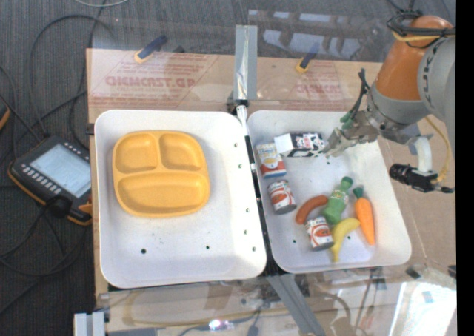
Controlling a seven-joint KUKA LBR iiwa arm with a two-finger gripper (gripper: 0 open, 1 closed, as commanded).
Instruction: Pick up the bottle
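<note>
The tool (342, 137) hovers upper right, grip state unclear, since the small green plastic bottle (338, 202) lies lower, crowded by toys.

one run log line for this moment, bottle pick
gripper: over right bin top, beside milk carton | bottle: lying among toy food, ungrasped | tray: left bin

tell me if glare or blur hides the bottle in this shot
Camera view: the green bottle in the right bin is evenly lit and sharp enough to pick out; glare streaks only the clear panel behind the bins; the gripper looks slightly soft.
</note>
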